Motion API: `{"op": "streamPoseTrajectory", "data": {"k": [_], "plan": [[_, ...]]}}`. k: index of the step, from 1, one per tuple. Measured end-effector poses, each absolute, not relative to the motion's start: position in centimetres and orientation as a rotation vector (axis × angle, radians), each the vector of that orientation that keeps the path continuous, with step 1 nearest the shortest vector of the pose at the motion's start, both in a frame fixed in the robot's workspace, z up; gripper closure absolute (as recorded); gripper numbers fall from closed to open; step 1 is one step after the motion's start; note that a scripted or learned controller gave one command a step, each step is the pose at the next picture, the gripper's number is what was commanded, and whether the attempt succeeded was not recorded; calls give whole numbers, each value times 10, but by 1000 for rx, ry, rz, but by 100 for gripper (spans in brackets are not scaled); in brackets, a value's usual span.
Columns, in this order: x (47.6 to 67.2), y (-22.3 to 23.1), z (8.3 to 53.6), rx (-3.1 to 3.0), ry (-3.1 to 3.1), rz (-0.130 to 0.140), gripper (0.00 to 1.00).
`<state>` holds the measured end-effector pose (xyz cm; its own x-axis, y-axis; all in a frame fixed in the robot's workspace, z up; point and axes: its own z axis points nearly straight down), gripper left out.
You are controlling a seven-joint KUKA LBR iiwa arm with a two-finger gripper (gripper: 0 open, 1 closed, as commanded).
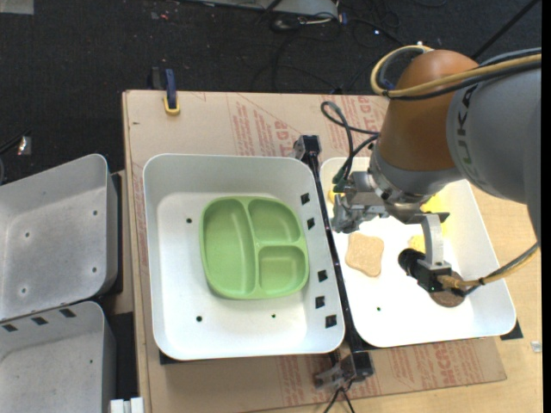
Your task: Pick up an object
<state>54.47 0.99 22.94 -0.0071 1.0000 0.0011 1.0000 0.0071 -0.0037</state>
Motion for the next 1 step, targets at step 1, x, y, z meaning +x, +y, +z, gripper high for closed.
{"op": "streamPoseTrajectory", "data": {"k": [1], "plan": [[535,52,228,-2212,-2227,2,100]]}}
